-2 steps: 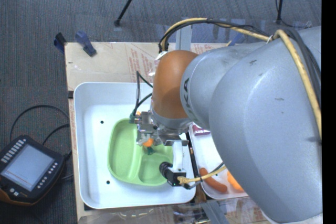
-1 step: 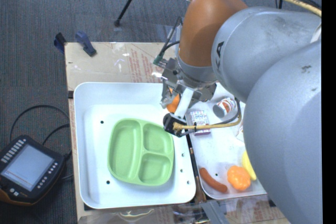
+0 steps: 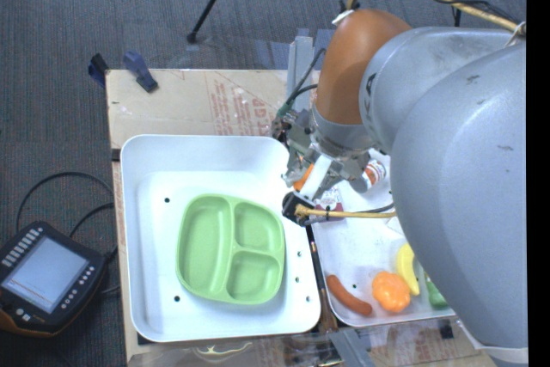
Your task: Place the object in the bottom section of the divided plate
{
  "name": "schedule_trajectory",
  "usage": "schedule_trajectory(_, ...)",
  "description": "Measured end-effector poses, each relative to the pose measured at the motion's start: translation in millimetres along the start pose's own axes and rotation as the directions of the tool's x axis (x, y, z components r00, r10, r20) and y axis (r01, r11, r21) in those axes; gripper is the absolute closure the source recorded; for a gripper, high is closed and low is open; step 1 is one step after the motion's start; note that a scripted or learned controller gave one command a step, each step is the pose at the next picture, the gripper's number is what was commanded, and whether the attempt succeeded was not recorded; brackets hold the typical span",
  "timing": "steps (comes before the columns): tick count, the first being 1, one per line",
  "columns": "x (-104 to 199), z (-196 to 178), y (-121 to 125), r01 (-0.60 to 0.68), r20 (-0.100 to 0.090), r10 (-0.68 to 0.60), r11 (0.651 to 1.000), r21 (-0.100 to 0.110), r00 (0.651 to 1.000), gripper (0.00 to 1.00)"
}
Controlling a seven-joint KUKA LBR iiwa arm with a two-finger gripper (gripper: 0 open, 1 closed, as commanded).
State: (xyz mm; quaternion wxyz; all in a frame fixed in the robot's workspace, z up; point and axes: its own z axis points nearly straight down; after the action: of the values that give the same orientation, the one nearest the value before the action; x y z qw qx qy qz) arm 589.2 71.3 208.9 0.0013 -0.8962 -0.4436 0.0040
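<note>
From where I stand, the grey arm's two-finger gripper (image 3: 311, 178) hangs just right of the pale green three-section plastic plate (image 3: 187, 247), by its upper right corner, and I cannot tell whether it is open, closed or carrying anything. All the plate's sections look bare, so I take the object to be among the toy foods further right of the plate: a red sausage (image 3: 348, 295), a round orange fruit (image 3: 391, 290) and a yellow banana (image 3: 406, 268). This looks like the fetching stage, and next the object must travel left and be lowered into the plate's bottom section.
</note>
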Motion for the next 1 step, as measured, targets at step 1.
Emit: schedule_trajectory(1,55.8,36.7,-72.1,-0.244,0.001,0.244,0.970,0.001,0.970,1.00)
